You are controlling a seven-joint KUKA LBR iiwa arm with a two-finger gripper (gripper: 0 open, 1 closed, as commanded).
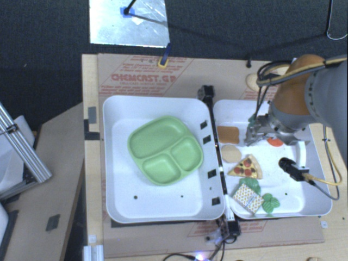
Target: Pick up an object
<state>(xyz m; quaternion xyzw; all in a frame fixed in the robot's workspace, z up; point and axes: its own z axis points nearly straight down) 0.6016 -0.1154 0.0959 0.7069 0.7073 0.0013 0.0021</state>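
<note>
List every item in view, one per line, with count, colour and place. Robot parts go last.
bins: two, white, side by side on the bench
divided plate: one, green, left bin
toast slice: one, brown, right bin, far left corner
round cracker: one, pale tan, just nearer than the toast
pizza slice: one, yellow and red, right bin middle
leafy toys: green, right bin near edge
red piece: one, beside the gripper
gripper: one, grey, over right bin

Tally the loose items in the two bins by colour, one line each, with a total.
Green: 3 – divided plate, two leafy pieces
Brown/tan: 2 – toast slice, round cracker
Red: 1 – small piece
Multicolour: 2 – pizza slice, patterned packet
Total: 8
</note>
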